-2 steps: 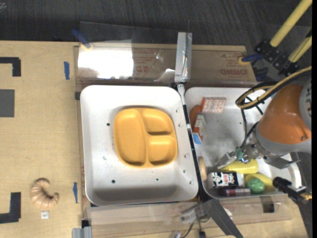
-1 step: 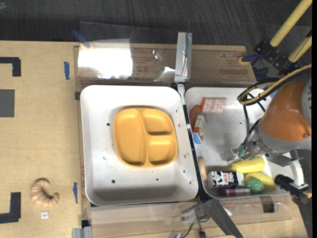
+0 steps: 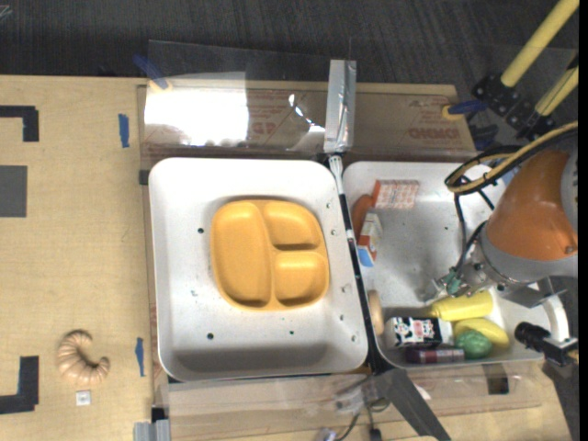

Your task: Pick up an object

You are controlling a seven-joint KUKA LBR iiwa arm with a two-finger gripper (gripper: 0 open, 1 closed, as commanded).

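While the arm (image 3: 537, 214) hangs over the right bin (image 3: 404, 246):
near: yellow block (image 3: 464, 306), green ball (image 3: 474, 343), right bin's front corner
gripper: at the yellow block, state unclear
step: reaching
next: centre, lift
far: divided yellow plate (image 3: 269, 251), left bin (image 3: 175, 246)

yellow banana (image 3: 470, 307), lying flat, right bin (image 3: 413, 237)

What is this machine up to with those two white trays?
A grey and orange robot arm reaches in over the right bin, above a heap of small things: a yellow block, a green ball, a small carton. The left bin holds a yellow divided plate. Nothing looks lifted yet.
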